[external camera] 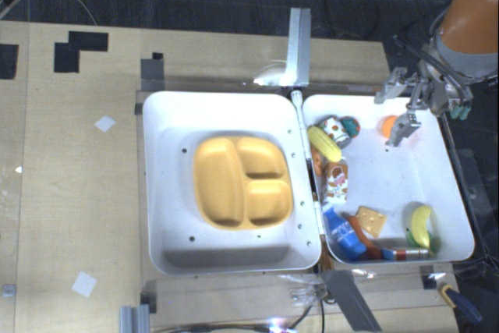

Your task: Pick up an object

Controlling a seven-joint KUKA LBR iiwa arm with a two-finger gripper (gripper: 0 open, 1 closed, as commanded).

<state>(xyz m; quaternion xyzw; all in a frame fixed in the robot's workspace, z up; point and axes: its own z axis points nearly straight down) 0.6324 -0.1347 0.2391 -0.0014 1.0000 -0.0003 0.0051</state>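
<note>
Over the far right corner of the right bin point(437, 246), the gripper point(396, 115) is seen with its fingers spread wide and nothing between them, an orange ball point(387, 125) lying just beside the near fingertip. Along the left wall of that bin a yellow banana point(324, 143), a small round toy point(337, 128) and a printed packet point(336, 184) are crowded together, while a blue bottle point(341, 232), a tan cracker-like block point(370, 221) and a second banana point(420, 225) are gathered at the near side. A yellow divided tray point(242, 181) is held alone in the left bin point(168, 168).
</note>
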